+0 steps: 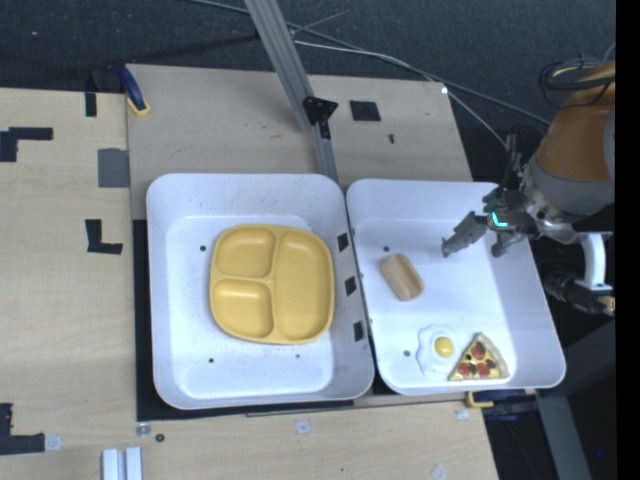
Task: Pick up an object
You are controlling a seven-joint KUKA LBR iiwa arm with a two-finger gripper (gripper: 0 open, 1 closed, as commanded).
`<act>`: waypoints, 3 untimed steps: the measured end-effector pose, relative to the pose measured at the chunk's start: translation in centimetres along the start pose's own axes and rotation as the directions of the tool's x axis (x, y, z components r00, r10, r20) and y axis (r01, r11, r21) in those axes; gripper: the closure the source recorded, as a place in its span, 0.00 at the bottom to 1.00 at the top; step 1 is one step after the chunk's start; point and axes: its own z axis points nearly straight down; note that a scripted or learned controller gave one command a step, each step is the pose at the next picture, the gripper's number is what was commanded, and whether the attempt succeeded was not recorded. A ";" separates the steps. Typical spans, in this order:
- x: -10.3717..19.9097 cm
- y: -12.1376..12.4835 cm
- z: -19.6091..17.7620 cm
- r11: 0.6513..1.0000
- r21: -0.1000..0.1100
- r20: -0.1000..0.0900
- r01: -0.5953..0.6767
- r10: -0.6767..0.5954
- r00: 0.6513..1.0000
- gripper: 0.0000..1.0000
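The left bin (pixel 165 268) holds a yellow plate (pixel 271 283). The right bin (pixel 530 318) holds a bread roll (pixel 402 276), egg (pixel 437 349) and pizza slice (pixel 480 359). The gripper (pixel 478 239) hangs open, holding nothing, at the right.

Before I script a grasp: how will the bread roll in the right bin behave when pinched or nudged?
The bread roll looks rounded and oblong, so a nudge may roll it sideways. Its smooth surface might slip between the pincer tips. It lies apart from the bin wall.
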 end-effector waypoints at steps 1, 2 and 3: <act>0.0 0.0 -0.1 1.000 -0.002 0.000 0.000 0.000 1.000 0.00; 0.7 0.0 6.2 1.000 0.003 0.000 0.000 0.000 1.000 0.00; 0.6 0.2 11.1 1.000 -0.006 0.001 -0.002 0.002 1.000 0.00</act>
